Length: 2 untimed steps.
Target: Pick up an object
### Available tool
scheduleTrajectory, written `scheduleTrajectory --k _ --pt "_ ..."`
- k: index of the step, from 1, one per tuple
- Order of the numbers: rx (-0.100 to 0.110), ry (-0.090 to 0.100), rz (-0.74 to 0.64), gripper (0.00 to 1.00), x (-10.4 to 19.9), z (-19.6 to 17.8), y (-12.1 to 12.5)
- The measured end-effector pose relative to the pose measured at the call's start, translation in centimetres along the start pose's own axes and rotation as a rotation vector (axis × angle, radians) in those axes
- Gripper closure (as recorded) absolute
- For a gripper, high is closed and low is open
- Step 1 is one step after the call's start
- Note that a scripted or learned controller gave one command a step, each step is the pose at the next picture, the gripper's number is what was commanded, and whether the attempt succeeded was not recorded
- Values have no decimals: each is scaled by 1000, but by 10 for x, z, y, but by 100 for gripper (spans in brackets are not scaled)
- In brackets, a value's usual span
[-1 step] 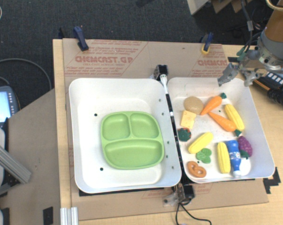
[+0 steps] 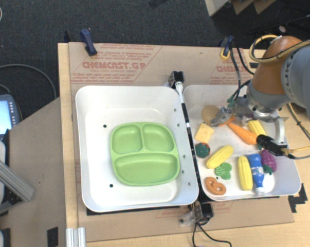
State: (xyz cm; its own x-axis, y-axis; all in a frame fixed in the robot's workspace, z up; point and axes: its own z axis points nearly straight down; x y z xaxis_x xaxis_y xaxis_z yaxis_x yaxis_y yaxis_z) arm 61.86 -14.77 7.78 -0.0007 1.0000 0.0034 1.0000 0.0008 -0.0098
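Right bin, front edge: a small brown pretzel-shaped toy (image 2: 215, 186) was seen nearest the front rim of the shallow white right bin (image 2: 293, 181); a blue-and-white plastic bottle (image 2: 256, 173) was laid lengthwise beside a yellow plastic corn cob (image 2: 244, 172), the two touching.
Right bin, middle: a second yellow corn cob (image 2: 219, 156) was lying tilted, with a small green leafy toy (image 2: 223, 170) just below it and a dark green round toy (image 2: 202, 150) to its left; a purple grape-like toy (image 2: 268, 160) was placed at the bottle's right.
Right bin, further back: a yellow cheese-wedge toy (image 2: 204, 134) was set near the dividing wall; an orange plastic carrot (image 2: 242, 133) was lying at a slant, a yellow banana-like piece (image 2: 255, 127) just beside it; a tan round object (image 2: 210, 113) was seen behind them.
Hand: the hand (image 2: 236, 113) was lowered over the carrot's far end; whether its fingers were apart or together could not be told, and nothing was seen held.
Left bin: a light green three-compartment plastic plate (image 2: 144, 154) was laid in the middle of the shallow white left bin (image 2: 93, 107).
Counter: both bins were carried on a brown cardboard-covered counter (image 2: 124, 63), with a blue clamp (image 2: 88, 41) fixed at its far edge.
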Motion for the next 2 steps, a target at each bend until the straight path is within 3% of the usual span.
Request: scheduleTrajectory --k 1,2 --pt "8 -3 3 0 2 -6 45" --pt "-1 -4 4 0 -59 -6 45"
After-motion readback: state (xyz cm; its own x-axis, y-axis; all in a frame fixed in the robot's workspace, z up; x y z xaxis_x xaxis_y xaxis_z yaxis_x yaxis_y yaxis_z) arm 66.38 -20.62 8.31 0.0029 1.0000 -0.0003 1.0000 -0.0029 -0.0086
